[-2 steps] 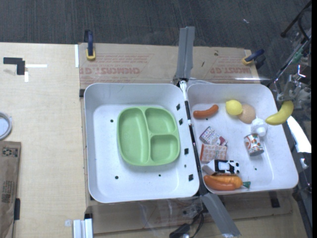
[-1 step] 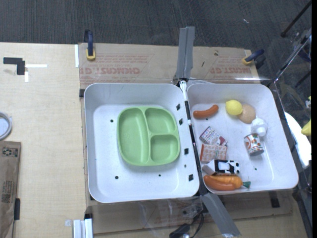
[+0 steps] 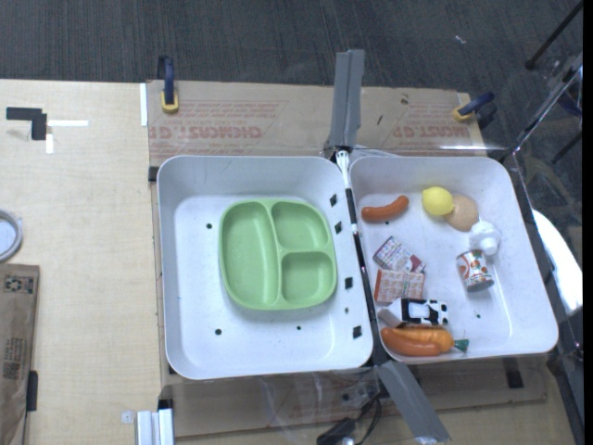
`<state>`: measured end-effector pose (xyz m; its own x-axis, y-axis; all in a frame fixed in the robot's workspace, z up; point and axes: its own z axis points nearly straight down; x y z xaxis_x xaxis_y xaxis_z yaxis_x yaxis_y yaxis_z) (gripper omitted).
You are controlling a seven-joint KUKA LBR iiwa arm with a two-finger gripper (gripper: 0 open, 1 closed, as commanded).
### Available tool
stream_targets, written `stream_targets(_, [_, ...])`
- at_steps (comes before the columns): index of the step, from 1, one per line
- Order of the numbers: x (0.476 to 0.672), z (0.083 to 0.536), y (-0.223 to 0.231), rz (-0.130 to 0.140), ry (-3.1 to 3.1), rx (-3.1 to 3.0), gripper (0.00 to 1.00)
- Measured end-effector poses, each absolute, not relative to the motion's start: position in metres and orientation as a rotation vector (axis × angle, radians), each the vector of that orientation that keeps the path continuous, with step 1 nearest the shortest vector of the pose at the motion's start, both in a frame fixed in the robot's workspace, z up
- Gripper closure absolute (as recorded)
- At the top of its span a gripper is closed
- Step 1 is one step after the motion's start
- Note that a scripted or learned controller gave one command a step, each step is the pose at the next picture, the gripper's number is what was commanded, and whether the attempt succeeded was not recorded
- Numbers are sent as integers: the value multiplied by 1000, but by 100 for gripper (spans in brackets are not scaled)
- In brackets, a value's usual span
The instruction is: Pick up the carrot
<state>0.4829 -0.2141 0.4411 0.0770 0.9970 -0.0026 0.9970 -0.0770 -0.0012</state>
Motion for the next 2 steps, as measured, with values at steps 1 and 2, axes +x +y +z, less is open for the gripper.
stream_targets(1, [479, 440, -218, -5, 2111, 2329, 100])
stream_targets(2, [479, 392, -131, -6, 2101, 2339, 100])
